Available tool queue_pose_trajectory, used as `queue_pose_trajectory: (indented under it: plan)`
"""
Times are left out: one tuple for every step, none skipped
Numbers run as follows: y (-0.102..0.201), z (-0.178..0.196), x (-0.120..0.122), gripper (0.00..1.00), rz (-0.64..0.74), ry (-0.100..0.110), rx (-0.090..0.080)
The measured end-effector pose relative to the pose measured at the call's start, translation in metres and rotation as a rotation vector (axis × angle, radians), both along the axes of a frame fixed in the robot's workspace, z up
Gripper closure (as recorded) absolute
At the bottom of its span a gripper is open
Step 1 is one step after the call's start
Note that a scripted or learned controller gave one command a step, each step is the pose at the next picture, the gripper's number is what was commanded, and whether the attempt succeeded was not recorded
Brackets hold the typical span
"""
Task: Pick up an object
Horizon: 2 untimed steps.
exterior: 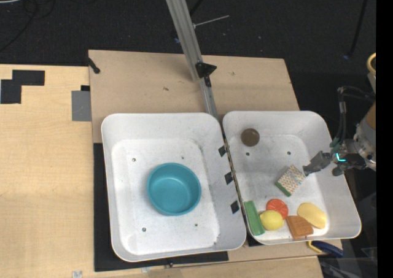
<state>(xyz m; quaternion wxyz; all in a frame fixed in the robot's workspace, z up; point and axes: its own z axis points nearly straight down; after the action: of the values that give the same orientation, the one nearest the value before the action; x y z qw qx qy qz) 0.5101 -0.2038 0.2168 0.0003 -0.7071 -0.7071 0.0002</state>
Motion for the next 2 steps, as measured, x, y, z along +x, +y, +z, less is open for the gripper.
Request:
queue_pose_trajectory:
  plan:
    - [0.000,0.000,0.000,0.00,0.000,0.000,0.000]
    - [-0.001,-0.063,0.002,0.00,0.001,0.005,0.001]
